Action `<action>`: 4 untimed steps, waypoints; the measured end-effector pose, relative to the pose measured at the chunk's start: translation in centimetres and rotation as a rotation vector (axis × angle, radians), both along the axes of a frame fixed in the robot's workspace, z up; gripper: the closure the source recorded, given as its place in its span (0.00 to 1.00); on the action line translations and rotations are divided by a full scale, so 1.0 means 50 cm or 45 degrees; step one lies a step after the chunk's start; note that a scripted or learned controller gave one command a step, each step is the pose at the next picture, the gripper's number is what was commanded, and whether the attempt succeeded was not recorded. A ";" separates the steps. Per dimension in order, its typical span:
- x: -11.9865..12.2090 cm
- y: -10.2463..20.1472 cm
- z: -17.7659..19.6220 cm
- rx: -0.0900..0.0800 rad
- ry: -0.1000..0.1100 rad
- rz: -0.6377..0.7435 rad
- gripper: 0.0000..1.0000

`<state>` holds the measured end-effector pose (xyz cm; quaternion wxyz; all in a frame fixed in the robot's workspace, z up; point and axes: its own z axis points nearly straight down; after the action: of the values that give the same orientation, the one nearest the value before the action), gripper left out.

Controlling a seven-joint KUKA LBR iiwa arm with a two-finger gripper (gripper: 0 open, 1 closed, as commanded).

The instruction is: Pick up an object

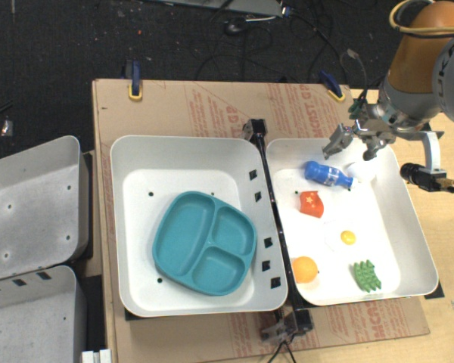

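The right bin (410, 212) holds a blue bottle (328, 175) lying near its far edge, a red block (311, 203), a small yellow piece (348, 237), an orange ball (305, 268) and a green ridged toy (367, 275). My gripper (355, 147) hangs over the bin's far edge, just up and to the right of the blue bottle. Its two fingers are spread apart with nothing between them.
In the left bin (129, 203) lies a teal divided plate (204, 242). A black divider with clips runs between the bins (266, 203). White panels (30, 203) lie at the far left. Blue clamps (135, 80) hold the cardboard base.
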<state>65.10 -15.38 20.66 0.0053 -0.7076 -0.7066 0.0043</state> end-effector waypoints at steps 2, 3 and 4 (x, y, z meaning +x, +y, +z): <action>0.014 -0.004 -0.069 -0.002 -0.014 0.003 0.00; -0.006 0.006 -0.183 -0.001 -0.011 0.002 0.00; -0.006 0.008 -0.230 -0.003 -0.017 0.002 0.00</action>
<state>64.81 -15.00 9.15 -0.0001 -0.7069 -0.7073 0.0005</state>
